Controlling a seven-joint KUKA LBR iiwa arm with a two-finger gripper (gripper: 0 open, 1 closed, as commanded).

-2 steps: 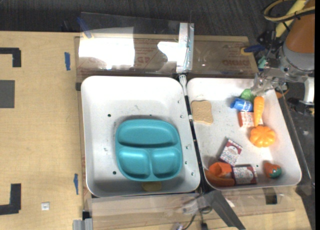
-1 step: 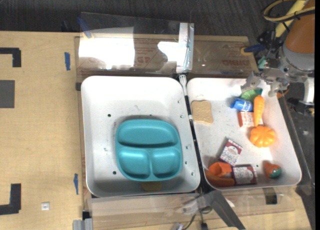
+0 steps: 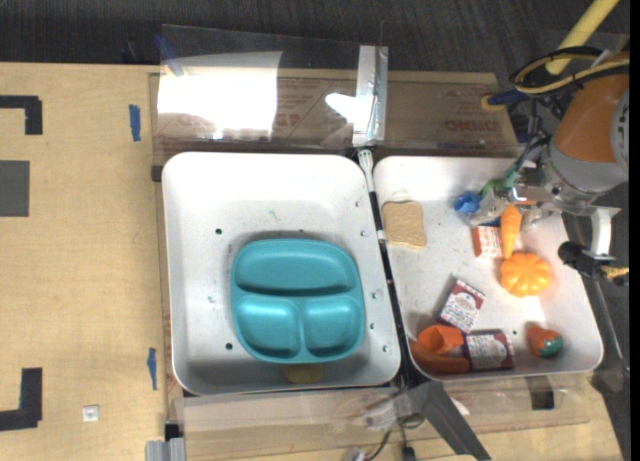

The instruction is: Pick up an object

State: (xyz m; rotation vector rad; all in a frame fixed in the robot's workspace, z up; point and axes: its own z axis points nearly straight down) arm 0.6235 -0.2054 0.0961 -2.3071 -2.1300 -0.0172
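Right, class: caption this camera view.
Teal three-compartment plastic tray in left white bin; grey arm over toy-filled right white bin.

A teal tray (image 3: pixel 297 298) fills the left bin (image 3: pixel 190 189); toys crowd the right bin (image 3: pixel 440 174).

smooth plastic-looking teal tray (image 3: pixel 297 297) in a glossy white bin (image 3: pixel 190 189); matt wooden bench (image 3: pixel 80 269)

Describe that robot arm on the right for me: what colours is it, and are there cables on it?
The arm is grey with a broad orange band above the wrist. Black and yellow cables loop behind it near a slanted yellow tube. Its lower end is metal-grey with white blocky parts; the gripper sits among small toys, too cluttered to describe finely.
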